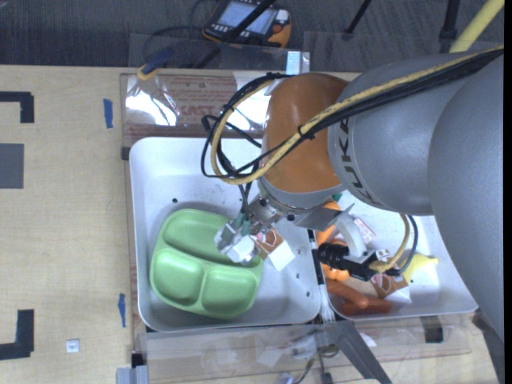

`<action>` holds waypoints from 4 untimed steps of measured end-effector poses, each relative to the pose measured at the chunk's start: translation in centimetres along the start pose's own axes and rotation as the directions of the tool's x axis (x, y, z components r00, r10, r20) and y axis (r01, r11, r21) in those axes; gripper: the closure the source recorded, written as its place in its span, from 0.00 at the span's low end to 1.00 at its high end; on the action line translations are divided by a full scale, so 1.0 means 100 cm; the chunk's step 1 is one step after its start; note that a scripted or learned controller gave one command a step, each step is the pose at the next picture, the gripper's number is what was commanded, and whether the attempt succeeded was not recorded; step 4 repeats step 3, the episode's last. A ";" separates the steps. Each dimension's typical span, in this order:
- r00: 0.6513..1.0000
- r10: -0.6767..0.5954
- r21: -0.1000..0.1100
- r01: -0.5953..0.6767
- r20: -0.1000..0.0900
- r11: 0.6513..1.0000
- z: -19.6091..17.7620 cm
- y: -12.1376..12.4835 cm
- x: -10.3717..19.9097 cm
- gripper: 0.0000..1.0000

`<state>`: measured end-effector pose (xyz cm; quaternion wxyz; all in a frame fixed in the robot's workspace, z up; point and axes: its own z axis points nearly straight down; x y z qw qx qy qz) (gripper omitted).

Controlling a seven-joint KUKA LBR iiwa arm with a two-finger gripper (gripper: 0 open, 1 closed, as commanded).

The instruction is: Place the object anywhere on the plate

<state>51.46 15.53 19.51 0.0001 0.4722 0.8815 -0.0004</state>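
On the left, the green plate sits in the left bin: smooth moulded plastic, rounded, split into compartments. Over its right rim hangs the claw, clenched on a small pale object, seemingly a wrapped packet. It looks light and slightly crinkly, best pinched across its middle. To the right, the other bin holds orange and mixed clutter.
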 end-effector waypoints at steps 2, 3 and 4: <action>0.988 -0.157 -0.001 0.157 0.001 0.988 -0.018 0.018 0.034 0.00; 0.873 -0.487 -0.002 0.487 0.002 0.873 -0.080 -0.013 0.041 0.00; 0.873 -0.487 -0.002 0.487 0.002 0.873 -0.080 -0.013 0.041 0.00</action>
